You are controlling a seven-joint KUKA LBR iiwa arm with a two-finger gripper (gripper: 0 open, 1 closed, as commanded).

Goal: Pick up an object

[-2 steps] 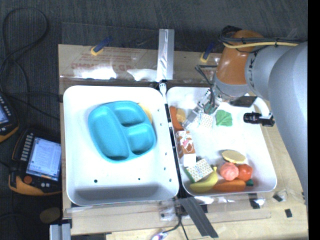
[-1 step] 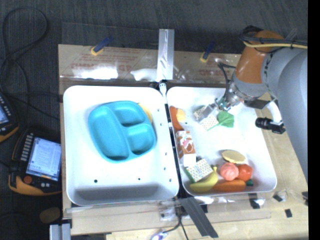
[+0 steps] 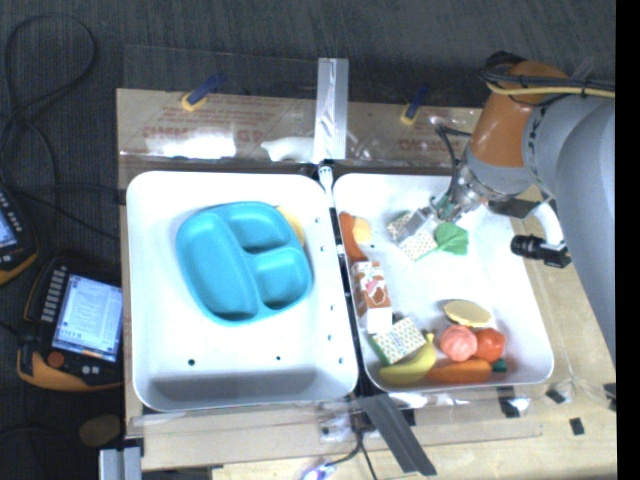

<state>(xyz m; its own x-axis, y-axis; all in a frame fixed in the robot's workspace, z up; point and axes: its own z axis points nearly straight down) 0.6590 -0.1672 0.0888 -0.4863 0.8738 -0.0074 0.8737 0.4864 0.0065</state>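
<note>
My gripper hangs over the back of the right bin, below the arm's orange band. It is just above a small grey packet and a green toy, with a pale checkered piece beside them. I cannot make out anything held. Along the bin's left side lie an orange toy, a red-and-white packet and a white cube. At the front sit a green checkered box, a banana, a peach ball, a tomato, a carrot and a tan disc.
The left bin holds a blue divided tray with a yellow thing behind it. A raised divider separates the bins. A handheld screen lies off the bench at the left. Clips hold plastic sheeting at the back.
</note>
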